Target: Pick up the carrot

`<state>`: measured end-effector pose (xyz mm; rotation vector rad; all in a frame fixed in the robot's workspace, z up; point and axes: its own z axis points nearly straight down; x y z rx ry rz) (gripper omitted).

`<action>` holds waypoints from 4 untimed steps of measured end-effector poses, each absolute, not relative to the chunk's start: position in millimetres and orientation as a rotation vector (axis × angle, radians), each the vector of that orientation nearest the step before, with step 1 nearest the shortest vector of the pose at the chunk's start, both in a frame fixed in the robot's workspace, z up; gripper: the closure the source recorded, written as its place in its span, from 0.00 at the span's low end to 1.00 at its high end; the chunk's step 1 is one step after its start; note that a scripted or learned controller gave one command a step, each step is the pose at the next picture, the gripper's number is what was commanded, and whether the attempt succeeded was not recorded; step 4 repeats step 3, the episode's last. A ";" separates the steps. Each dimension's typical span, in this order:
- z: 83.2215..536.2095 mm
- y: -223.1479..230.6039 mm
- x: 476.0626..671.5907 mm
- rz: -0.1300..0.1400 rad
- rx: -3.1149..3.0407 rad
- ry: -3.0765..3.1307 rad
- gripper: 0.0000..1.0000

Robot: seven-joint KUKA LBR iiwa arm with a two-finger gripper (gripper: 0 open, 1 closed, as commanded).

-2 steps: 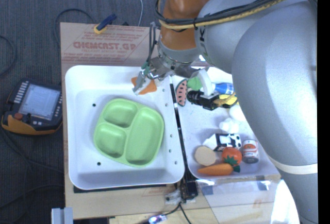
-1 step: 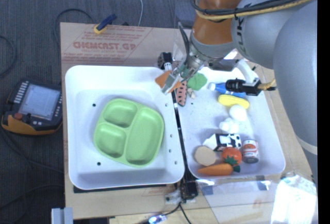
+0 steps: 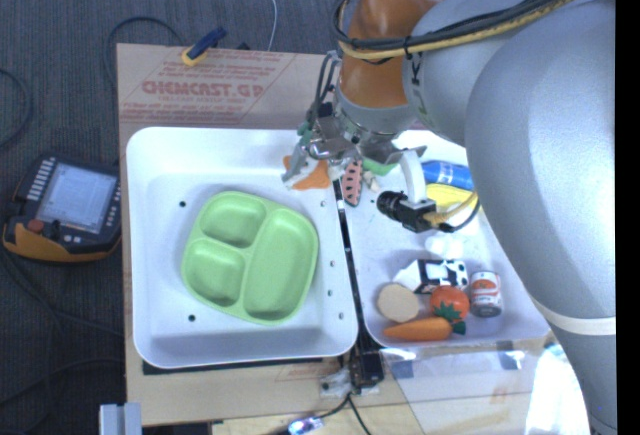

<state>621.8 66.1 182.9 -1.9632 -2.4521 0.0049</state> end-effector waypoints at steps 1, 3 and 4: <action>184.3 -4.7 611.4 0.005 -1.558 -2.731 1.00; 225.7 95.9 649.7 0.006 -2.344 -2.093 1.00; 225.7 95.9 649.7 0.006 -2.344 -2.093 1.00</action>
